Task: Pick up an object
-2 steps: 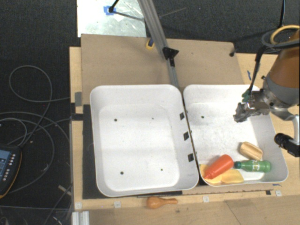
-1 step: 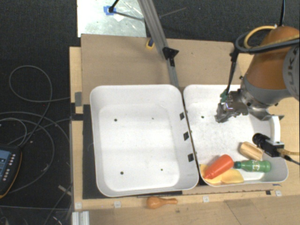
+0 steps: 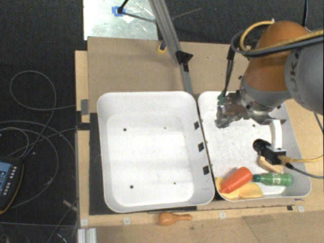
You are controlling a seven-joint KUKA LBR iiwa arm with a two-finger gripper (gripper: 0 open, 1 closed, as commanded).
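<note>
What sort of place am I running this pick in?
Likely a robotics lab test cell: a left bin and right bin on a board, a metal stand pole, and a control pendant on the floor.

I count 2 white bins, the left bin and the right bin. In the right bin I see 4 things: 1 orange carrot, 1 green bottle, 1 yellow bit, 1 tan bit. On the bench out front: 1 brown toy. So 5 small things tot.
</note>
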